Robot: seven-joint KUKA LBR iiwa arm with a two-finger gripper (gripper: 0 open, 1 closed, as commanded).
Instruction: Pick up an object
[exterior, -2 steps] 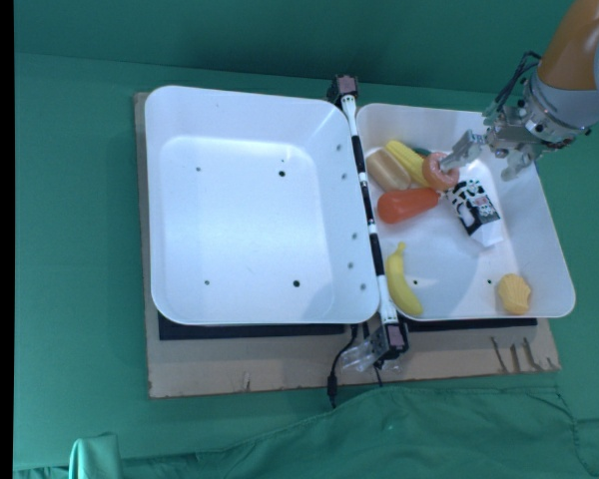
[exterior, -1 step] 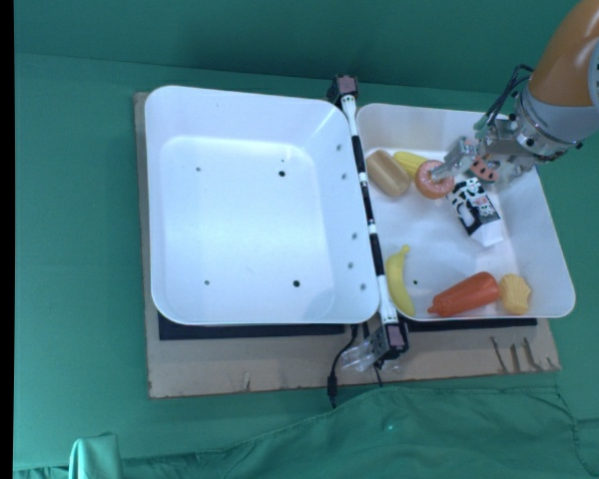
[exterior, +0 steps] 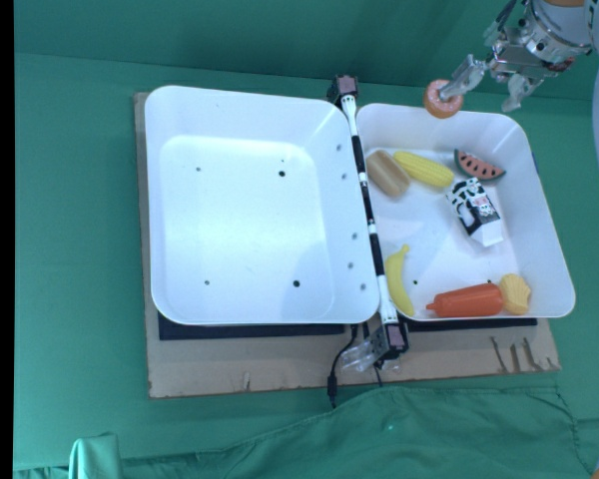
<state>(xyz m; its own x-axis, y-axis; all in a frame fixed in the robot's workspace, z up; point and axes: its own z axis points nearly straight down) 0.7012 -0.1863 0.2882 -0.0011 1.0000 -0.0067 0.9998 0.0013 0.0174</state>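
Observation:
My gripper (exterior: 489,86) hangs above the back rim of the right bin (exterior: 545,230), near the top right of the camera view. Its two fingers stand spread apart, so it is open. A small round orange ring-shaped toy (exterior: 442,99) sits at the tip of the left finger (exterior: 466,75), outside the gap between the fingers, just over the bin's back edge. Whether it rests on the rim or hangs from the finger I cannot tell. In the right bin lie a hot dog bun (exterior: 386,173), a yellow corn cob (exterior: 424,169), a watermelon slice (exterior: 478,165) and a milk carton (exterior: 474,211).
Near the right bin's front lie a banana (exterior: 398,279), an orange-red bottle (exterior: 466,300) and a small yellow toy (exterior: 515,293). The left bin (exterior: 180,118) stands beside it, past a black divider bar (exterior: 364,193). Both bins rest on a cardboard sheet (exterior: 240,372) over green cloth.

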